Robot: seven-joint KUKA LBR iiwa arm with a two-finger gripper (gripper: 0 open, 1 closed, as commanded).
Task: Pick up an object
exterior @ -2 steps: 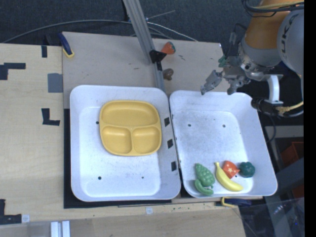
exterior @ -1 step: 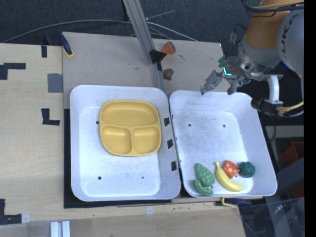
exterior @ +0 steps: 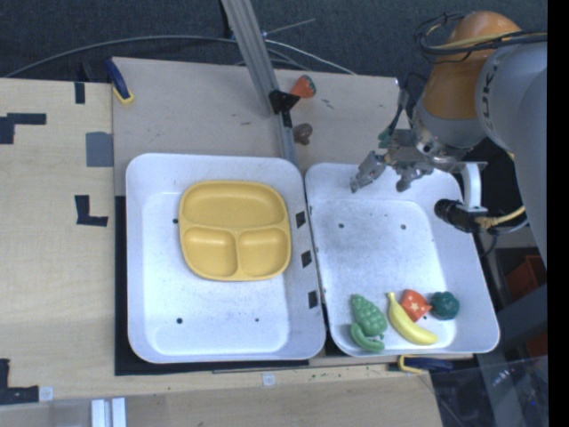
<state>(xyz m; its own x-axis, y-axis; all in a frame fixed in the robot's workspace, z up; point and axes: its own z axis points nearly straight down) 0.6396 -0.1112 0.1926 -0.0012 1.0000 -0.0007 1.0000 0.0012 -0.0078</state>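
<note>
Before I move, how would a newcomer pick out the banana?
Look in the right-hand white bin, at its near edge where small toy foods cluster. The curved yellow plastic banana lies between a bumpy green vegetable and a red-orange piece; it alone is yellow.

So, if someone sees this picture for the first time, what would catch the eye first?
Probably the yellow divided plate, lying alone in the left bin. Next, the small bright cluster in the near corner of the right bin: a yellow banana, a green bumpy toy, a red-orange piece and a dark green one. The gripper sits open over that bin's far edge, holding nothing.
</note>
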